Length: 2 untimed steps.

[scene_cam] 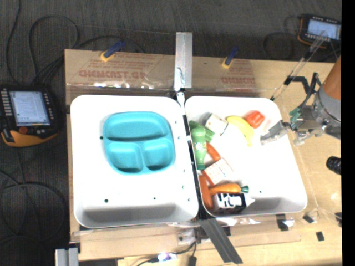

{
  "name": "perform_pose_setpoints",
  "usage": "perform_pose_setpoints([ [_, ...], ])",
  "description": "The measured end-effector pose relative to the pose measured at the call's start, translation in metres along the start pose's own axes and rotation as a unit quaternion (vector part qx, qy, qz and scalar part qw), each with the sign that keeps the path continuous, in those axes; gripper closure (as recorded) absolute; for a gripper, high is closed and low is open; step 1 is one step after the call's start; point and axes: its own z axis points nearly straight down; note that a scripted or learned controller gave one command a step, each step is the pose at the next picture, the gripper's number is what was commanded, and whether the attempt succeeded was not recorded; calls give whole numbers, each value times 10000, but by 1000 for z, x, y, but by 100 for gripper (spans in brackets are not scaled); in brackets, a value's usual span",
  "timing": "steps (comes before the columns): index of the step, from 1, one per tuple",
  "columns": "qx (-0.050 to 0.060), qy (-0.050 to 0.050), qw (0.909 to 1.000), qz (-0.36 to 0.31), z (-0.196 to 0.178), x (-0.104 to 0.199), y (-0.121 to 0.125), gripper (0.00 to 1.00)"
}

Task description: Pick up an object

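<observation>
The right bin [277, 176] holds several objects along its left and back. A yellow banana [241, 125] lies beside a small red-orange piece [254, 117] and a white box [216, 123]. A green bottle [197, 138] lies by the left wall, with an orange carrot [213, 151] next to it. Near the front sit a second carrot [224, 188] and a black-and-white carton [229, 201]. My gripper [282, 137] hovers over the bin's right side, to the right of the banana. It is open, with nothing between its fingers.
The left bin [94, 193] holds a teal divided plate [138, 141]. A metal divider [183, 65] runs between the bins at the back. A pendant [25, 112] lies far left and a black device [321, 29] at the back right, both off the bench.
</observation>
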Motion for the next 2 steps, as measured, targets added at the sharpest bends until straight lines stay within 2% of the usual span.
perform_pose_setpoints([
  [1,6,1,9989,-474,83,94,4,0],
  [2,0,-2,9982,-592,83,132,36,0],
])
